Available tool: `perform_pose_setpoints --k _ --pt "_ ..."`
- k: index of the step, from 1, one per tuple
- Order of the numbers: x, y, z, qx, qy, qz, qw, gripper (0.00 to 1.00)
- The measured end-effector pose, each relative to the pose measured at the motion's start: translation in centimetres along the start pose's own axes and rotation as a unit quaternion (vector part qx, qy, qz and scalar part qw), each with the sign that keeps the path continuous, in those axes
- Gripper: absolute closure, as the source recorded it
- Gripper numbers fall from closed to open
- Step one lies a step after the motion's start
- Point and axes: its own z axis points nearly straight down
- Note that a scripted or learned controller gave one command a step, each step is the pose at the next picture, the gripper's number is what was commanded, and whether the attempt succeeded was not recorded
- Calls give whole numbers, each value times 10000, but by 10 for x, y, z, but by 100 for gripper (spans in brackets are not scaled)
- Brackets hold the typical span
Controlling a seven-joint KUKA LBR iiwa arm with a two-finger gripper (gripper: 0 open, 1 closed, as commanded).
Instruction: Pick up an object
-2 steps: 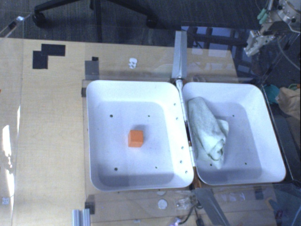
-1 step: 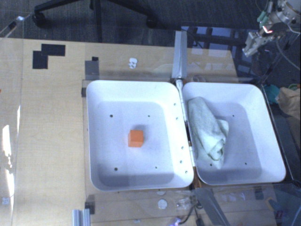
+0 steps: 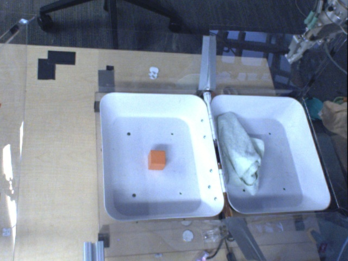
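Clearly the pincer (image 3: 296, 49) hangs above the counter's far right corner, well apart from both bins; whether it is spread or pressed together I cannot tell. One orange cube (image 3: 157, 160) sits near the middle of the left bin (image 3: 111, 145); one crumpled white towel (image 3: 239, 151) lies along the right bin's (image 3: 304, 145) left wall. Best to descend squarely over the cube, straddling two flat faces.

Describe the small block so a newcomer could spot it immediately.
Find the two white bins side by side and take the left bin. Near the middle of its floor sits a small orange block, alone. The only other item, a crumpled white towel, lies in the right bin.
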Motion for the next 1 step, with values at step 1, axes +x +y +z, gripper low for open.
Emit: perform_pose_setpoints --k 1 --pt "-16 -6 11 -8 -2 -374 9993 100"
